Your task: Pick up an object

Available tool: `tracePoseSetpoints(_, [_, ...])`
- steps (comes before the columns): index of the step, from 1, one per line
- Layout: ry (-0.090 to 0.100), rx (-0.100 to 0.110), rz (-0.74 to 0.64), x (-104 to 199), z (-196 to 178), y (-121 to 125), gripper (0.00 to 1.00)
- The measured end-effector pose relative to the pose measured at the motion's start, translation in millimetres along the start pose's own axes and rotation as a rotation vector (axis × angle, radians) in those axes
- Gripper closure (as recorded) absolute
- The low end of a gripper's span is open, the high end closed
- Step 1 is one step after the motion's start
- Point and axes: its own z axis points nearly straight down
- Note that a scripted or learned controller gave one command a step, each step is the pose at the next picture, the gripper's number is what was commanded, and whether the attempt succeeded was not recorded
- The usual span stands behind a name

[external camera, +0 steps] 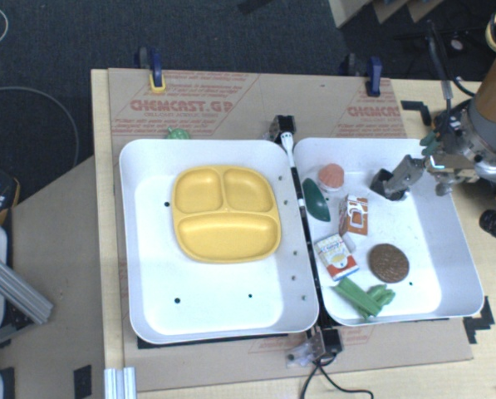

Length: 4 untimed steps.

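Bright, even light from above nearly washes out the left bin (223,298) and right bin (434,252). Shadows are soft and short. The floor (65,23) is dim. The picture is slightly soft and grainy; the gripper (395,179) looks mildly blurred.

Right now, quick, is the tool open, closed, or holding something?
Tool: cannot be told whether it is open or closed, or holding anything; it is over the far part of the right bin.
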Motion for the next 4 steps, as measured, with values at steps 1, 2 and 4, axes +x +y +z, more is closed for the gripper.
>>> tracePoseSetpoints(1, [-0.001,-0.003,-0.001,0.0,-11.0,0.7,1.00])
tracePoseSetpoints(2, [0.006,0.011,-0.010,98.8,68.0,-1.6,1.00])
tracePoseSetpoints(4, [0.001,-0.015,-0.001,151.8,-84.1,-39.1,1.00])
